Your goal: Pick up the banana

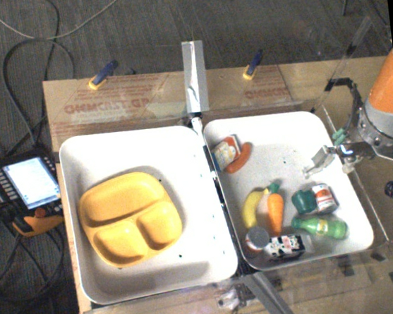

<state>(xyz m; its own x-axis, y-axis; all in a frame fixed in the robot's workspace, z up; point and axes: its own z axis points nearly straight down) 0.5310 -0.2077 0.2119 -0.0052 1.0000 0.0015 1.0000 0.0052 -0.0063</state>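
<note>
While claw [322, 159] hovers, banana [252, 208] beside carrot [276, 209].

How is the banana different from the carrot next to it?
The banana is yellow all over; the carrot is orange with a green top. The banana curves like a bow, while the carrot is straight and tapers to a point. The banana lies nearer the left bin, with the carrot on its right. Both lie in the right bin, close beside each other, and both are toy food.
</note>
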